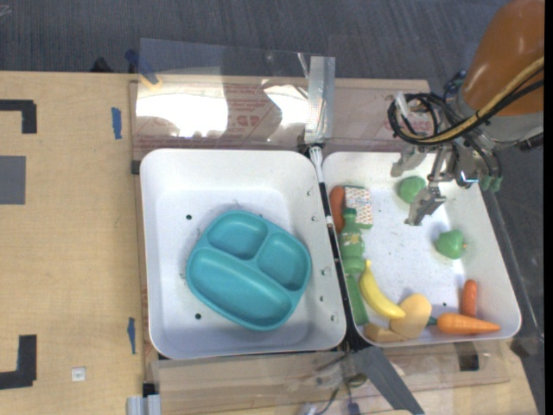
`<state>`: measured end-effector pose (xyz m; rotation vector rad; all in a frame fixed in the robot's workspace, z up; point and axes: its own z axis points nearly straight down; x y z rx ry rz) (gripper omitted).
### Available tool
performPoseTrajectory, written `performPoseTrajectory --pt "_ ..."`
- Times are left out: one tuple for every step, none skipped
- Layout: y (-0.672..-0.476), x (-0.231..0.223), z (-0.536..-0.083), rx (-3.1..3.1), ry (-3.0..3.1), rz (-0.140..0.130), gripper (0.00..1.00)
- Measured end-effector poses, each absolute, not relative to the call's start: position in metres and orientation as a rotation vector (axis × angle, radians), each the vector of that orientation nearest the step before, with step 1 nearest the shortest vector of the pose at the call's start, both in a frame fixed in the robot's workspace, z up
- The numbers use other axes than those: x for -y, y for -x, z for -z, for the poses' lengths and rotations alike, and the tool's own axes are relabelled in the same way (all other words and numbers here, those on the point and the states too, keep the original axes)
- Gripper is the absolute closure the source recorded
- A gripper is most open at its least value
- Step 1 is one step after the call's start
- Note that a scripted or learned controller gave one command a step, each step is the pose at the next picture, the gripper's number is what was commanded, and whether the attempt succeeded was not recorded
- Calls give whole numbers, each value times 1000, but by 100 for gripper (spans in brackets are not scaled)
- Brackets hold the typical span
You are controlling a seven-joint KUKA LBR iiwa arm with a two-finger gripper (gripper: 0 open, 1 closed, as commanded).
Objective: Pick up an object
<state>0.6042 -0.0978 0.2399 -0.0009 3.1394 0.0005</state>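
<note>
My gripper [416,187] hangs over the back of the right bin [501,271], below the arm's orange band. Its two grey fingers [425,207] stand apart, so it is open. A round green fruit [410,188] lies between them; whether they touch it I cannot tell. A second green fruit [449,245] sits on the bin floor, to the front right of the gripper. Along the bin's left wall lie a small printed box [359,206], a green vegetable [352,258] and a banana [377,292].
A yellow-orange fruit [416,311] and two carrots [467,323] crowd the right bin's front edge. The left bin [164,188] holds a teal divided plate [251,269]. A clear panel with a metal post [318,102] stands behind the bins.
</note>
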Motion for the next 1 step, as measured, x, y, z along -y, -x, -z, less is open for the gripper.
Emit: performPoseTrajectory --pt "-627 176 -97 -3129 -142 0 0"
